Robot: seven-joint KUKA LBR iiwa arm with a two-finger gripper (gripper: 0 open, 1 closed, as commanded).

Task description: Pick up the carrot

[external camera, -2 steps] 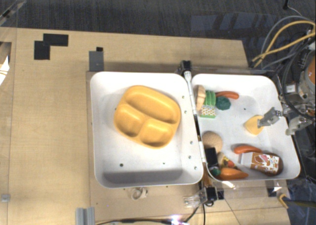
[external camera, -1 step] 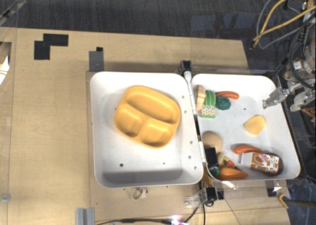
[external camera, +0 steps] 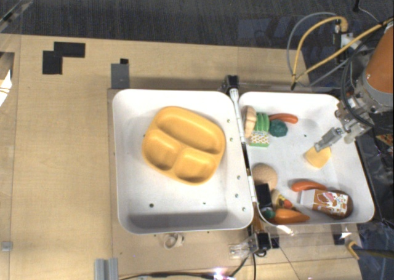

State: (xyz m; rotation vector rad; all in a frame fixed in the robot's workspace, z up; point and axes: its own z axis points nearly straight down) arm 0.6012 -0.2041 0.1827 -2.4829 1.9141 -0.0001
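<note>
Scanning the right bin point(external camera: 363, 168), we find the carrot point(external camera: 289, 215) lying flat against its front wall, beside the brown bottle point(external camera: 326, 203). Gripper point(external camera: 325, 143) hangs over the cheese wedge point(external camera: 317, 158), well apart from the carrot; we cannot tell its state.

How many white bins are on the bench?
2. The left bin holds a large yellow bread-like toy. The right bin holds the small play foods, including the carrot at its near edge.
</note>
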